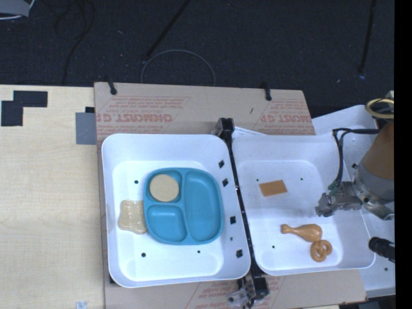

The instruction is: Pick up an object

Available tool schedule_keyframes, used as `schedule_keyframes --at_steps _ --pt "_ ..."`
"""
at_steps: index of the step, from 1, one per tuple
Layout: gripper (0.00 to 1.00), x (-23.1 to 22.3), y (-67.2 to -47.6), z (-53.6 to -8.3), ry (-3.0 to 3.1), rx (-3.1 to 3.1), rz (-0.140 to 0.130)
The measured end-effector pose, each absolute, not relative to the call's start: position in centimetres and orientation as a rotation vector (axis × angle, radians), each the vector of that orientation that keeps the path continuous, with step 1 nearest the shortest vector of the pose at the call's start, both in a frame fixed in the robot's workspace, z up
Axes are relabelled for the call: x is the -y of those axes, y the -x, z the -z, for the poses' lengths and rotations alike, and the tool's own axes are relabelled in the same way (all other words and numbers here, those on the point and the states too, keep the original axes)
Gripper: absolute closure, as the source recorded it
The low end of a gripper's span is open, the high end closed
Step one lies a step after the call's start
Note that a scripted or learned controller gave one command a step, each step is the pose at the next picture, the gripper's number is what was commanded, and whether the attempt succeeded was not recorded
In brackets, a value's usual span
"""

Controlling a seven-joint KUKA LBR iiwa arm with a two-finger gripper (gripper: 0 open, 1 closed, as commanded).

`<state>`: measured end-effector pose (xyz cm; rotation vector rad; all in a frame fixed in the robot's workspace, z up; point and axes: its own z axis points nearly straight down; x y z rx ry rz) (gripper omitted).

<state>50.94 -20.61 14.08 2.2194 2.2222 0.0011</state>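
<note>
The right bin (257, 153) holds a flat orange-brown rectangle (273, 188), a tan drumstick (302, 231) and a small pretzel (321, 250) just right of it. My gripper (329, 206) reaches in over the right bin's right side, above and to the right of the drumstick and apart from it. Nothing shows in its grasp. In the left bin (122, 153) lies a blue divided plate (199, 208) with a round tan biscuit (163, 187) in its upper left compartment. A pale toast-like piece (132, 216) rests against the plate's left edge.
The grey arm with its orange band (380, 156) comes in from the right edge. A black clip strip (235, 205) joins the two bins. Cardboard (193, 111) lies beneath them, and a black cable (338, 153) loops near the arm.
</note>
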Motion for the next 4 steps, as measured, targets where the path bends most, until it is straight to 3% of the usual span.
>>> schedule_keyframes --at_steps 2,4 --pt "1.0 20.7 -51.2 -24.4 -2.219 -2.222 -0.001" --pt "1.0 10.4 -54.5 -23.8 -2.22 -2.228 0.002"
